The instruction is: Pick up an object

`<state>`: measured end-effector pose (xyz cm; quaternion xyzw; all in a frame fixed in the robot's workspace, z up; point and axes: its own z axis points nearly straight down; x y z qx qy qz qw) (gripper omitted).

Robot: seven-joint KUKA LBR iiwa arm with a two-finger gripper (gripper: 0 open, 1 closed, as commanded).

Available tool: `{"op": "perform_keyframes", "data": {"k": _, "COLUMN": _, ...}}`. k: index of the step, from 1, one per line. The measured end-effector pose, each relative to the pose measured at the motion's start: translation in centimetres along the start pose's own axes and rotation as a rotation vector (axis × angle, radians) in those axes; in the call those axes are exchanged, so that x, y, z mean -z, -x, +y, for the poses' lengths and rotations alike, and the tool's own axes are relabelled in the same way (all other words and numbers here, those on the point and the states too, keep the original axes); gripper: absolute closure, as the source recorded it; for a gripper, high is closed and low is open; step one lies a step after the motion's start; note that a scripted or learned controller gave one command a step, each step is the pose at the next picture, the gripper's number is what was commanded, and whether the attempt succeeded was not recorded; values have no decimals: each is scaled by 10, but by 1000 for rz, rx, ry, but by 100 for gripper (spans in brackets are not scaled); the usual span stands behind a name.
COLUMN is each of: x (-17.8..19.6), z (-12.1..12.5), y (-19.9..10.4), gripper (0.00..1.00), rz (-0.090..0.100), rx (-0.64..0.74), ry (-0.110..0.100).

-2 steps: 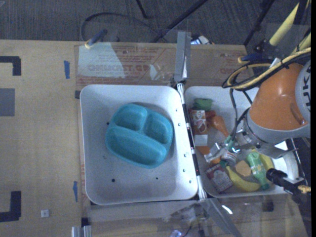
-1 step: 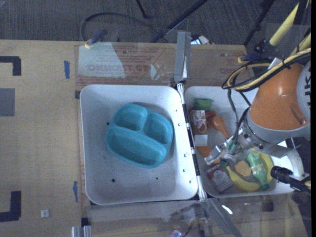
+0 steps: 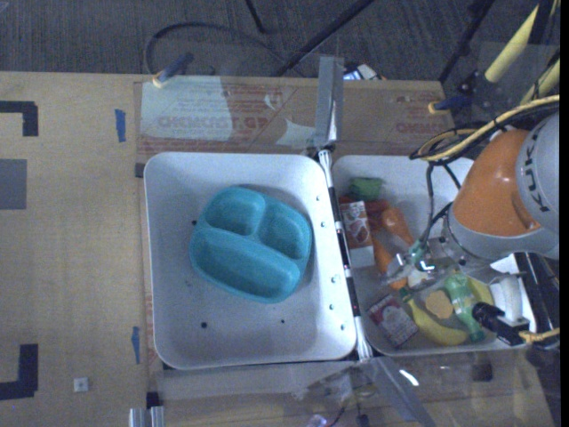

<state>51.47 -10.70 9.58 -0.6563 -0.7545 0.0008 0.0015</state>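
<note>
Lying in right bin (image 3: 391, 169): orange carrot (image 3: 388, 235), elongated.

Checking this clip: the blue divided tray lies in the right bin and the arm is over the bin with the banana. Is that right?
Not quite. The camera view shows the blue tray in the left bin, not the right one. The rest holds: the arm is over the right bin, where the banana lies.

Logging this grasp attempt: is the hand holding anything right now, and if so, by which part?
It cannot be told. The hand is low in the right bin among the clutter, close to the banana and the orange carrot, but no object can be seen gripped.
</note>
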Motion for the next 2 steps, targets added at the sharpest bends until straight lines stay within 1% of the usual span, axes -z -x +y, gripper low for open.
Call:
{"op": "perform_keyframes", "data": {"k": 1, "x": 8, "z": 0, "y": 0, "gripper": 100, "rz": 0, "rx": 0, "ry": -1}}
{"op": "perform_keyframes", "data": {"k": 2, "x": 141, "z": 24, "y": -65, "gripper": 100, "rz": -2, "rx": 0, "ry": 1}}
